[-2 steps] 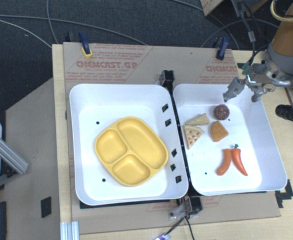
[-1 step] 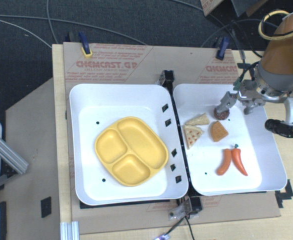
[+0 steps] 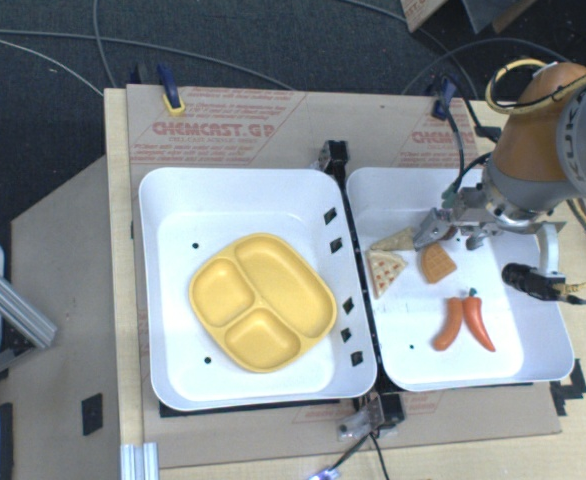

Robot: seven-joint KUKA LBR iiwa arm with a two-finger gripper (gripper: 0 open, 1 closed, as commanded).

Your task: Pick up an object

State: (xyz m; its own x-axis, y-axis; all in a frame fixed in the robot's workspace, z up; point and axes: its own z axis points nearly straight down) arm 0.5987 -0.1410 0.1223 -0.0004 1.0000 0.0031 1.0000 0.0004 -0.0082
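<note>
We are looking down on a bench (image 3: 273,118) that is carrying two shallow white bins side by side. The left bin (image 3: 163,268) is holding a yellow divided plate (image 3: 262,300) with three compartments, lying near its middle. The right bin (image 3: 533,358) is holding the smaller things. The arm (image 3: 538,133) is reaching in from the right, its orange band sitting above the wrist, and the gripper (image 3: 453,226) is hanging over the upper middle of the right bin; we cannot tell how it is set or whether it has hold of anything. Just below it a small tan cracker (image 3: 436,263) is lying, and to its left a waffle-patterned wedge (image 3: 385,271) is resting near the bin's left wall. Lower down, a sausage (image 3: 449,325) and an orange carrot (image 3: 477,321) are lying close together, apart from the gripper.
</note>
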